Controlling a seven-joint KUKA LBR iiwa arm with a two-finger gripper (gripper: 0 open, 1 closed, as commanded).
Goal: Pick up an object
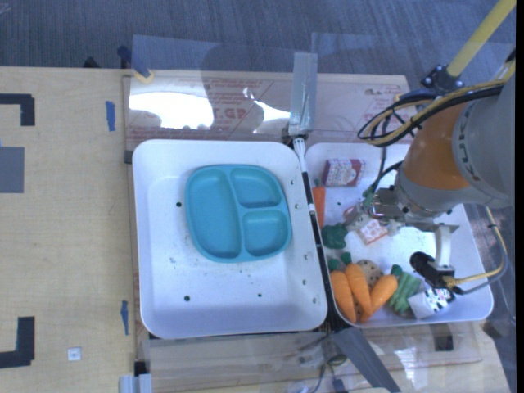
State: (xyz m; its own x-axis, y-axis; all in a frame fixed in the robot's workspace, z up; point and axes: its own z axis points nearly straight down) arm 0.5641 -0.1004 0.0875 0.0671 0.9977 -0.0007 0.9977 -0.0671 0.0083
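My gripper (378,216) hangs low over the middle of the right bin (475,244), under the arm's orange band. Just below it lies a small white and red packet (373,232); I cannot see whether the gripper touches it. A red and white box (341,172) lies at the bin's far side. An orange stick (318,205) and a dark green piece (334,237) rest along the bin's left wall. Orange carrots (350,291), a speckled cookie (370,269), a green vegetable (401,290) and a white die (432,300) crowd the near side.
The left bin (155,244) holds a blue divided plate (238,211). A divider wall (308,211) separates the two bins. Cables and a black fitting (424,265) trail from the arm over the right bin's near right part. The wooden bench (57,244) stretches to the left.
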